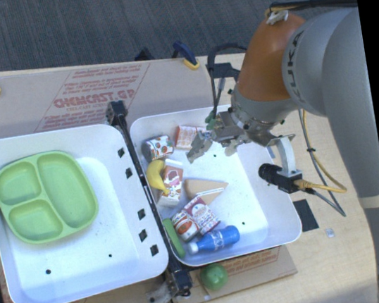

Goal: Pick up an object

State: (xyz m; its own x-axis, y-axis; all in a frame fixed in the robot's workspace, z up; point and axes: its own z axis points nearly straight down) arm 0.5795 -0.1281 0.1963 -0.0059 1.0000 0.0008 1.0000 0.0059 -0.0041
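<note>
The objects for picking lay heaped in the right bin, mostly along its left side, and none of them sat between the claw's fingers. The claw hung over the upper middle of that bin, its two grey fingers spread apart and holding nothing, tips pointing toward the view's left.

Just beside the fingertips, on their upper left, lay a small white and red packet; whether the tips touched it could not be told. Further left of the claw stood a small can with a red label. Below and left of the claw lay a yellow banana, touching a white carton with red print. Directly below the claw rested a tan wedge, pointing right. Lower still came a red and white packet with another small can just beside it, then a blue bottle lying on its side near the bin's lower edge. A green strip lay along the bin's left wall.

Well left of the claw, the left bin held a green divided plate. A green ball sat outside the bins, below the right one, on the cardboard that lay beneath both.
</note>
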